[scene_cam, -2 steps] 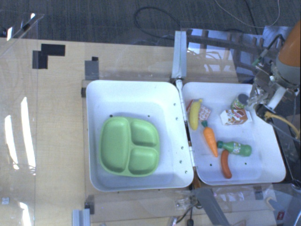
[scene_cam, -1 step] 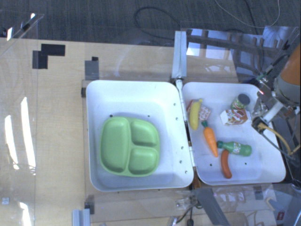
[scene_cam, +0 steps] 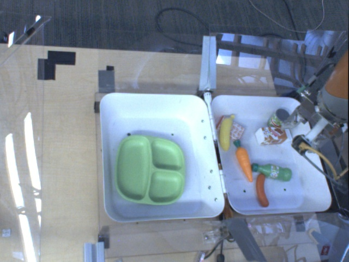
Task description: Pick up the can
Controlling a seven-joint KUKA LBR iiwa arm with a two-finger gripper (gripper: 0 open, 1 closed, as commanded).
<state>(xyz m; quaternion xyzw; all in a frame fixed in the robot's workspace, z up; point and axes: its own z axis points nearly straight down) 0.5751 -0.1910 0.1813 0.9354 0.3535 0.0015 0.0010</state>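
The can (scene_cam: pixel 274 131) lies tilted in the right bin (scene_cam: pixel 283 201), near its far right corner. It has a grey top pointing up-right and a red, white and green label. My gripper (scene_cam: pixel 303 125) hangs at the bin's right wall, just right of the can, below the grey wrist and the orange band (scene_cam: pixel 341 75). Cables and wrist parts clutter the gripper. Nothing shows the can lifted off the bin floor.
In the right bin a banana (scene_cam: pixel 225 132), a carrot (scene_cam: pixel 244 164), a green bottle (scene_cam: pixel 272 172) and a sausage (scene_cam: pixel 262 190) lie left of and below the can. The left bin (scene_cam: pixel 109 146) holds a green divided plate (scene_cam: pixel 151 169).
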